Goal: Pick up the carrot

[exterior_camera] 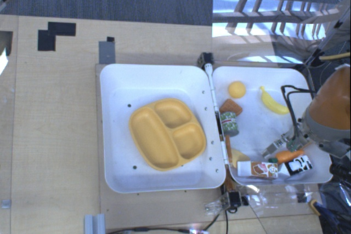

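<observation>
Robotics lab: bench (55,118) with white bins (109,134), cables (241,203).

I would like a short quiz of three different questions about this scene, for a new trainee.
1. True or false: the yellow divided plate lies in the left bin.
2. Which thing is nearest the gripper? A) banana B) carrot C) orange ball
3. Fill in: the banana lies in the ____ bin.

Key:
1. True.
2. B: the carrot lies right beside the gripper, in the right bin.
3. Right.
</observation>
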